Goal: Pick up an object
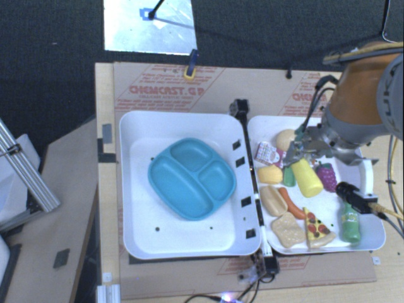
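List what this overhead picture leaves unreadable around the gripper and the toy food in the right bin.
- Gripper, camera view: the wrist above it hides the finger state and any contact with the yellow cylinder.
- Green item: mostly tucked behind the yellow cylinder; its kind is unclear.
- Small packet: its print is too small to read.
- Arm: cut off by the right edge.

The grey arm (orange band above its wrist) reaches in from the right, claw [294, 154] lowered.
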Controlling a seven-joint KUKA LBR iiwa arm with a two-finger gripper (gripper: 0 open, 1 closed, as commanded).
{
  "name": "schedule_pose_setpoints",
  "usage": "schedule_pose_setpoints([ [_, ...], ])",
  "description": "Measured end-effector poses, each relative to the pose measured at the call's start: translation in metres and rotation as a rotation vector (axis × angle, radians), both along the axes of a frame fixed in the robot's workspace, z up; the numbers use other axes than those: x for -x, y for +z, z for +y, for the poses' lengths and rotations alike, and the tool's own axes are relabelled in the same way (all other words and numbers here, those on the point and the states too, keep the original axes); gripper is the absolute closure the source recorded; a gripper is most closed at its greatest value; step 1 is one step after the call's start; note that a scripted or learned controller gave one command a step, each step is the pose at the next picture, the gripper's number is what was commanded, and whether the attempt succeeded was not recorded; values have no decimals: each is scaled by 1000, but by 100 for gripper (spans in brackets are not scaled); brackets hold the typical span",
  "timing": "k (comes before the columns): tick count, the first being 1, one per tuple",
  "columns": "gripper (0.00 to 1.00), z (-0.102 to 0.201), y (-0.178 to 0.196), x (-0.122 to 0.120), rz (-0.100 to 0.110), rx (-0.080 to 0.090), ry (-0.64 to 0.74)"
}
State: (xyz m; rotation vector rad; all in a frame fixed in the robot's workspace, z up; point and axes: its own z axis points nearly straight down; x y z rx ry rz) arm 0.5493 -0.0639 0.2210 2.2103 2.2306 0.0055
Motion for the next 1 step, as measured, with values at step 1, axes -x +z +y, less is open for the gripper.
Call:
schedule_pose_setpoints([
  [1,100,42,-3,-13,1,1,-1],
])
